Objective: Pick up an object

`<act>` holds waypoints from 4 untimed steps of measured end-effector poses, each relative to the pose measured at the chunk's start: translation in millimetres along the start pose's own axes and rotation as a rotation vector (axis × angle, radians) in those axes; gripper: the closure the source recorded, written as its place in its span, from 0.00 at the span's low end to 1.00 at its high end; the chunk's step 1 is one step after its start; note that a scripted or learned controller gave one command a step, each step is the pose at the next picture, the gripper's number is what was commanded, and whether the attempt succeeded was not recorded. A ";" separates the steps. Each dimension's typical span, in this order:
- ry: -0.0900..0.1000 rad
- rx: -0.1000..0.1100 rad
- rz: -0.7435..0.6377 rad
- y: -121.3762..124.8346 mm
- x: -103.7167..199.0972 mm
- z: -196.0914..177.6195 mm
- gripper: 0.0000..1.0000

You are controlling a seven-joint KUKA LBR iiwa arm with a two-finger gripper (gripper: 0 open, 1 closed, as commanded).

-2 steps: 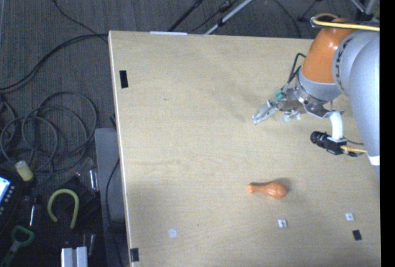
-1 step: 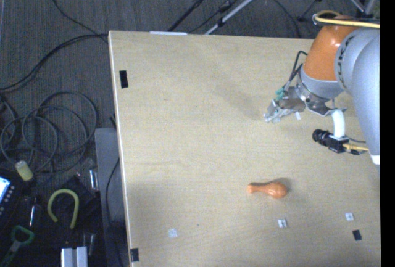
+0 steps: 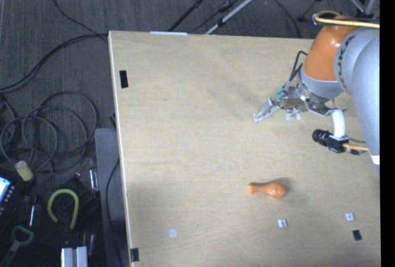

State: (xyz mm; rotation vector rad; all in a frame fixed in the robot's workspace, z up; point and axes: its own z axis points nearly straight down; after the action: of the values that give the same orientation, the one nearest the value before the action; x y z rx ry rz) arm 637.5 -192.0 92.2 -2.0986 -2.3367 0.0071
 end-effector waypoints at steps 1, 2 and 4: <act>0.000 -0.003 -0.091 35.2 39.9 2.0 0.00; 0.000 -0.004 -0.351 37.2 54.1 7.7 0.00; 0.002 -0.002 -0.087 -12.1 48.1 -89.1 1.00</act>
State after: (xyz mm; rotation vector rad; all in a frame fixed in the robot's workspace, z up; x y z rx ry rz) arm 620.6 -145.2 181.3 -1.9948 -2.4258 0.0023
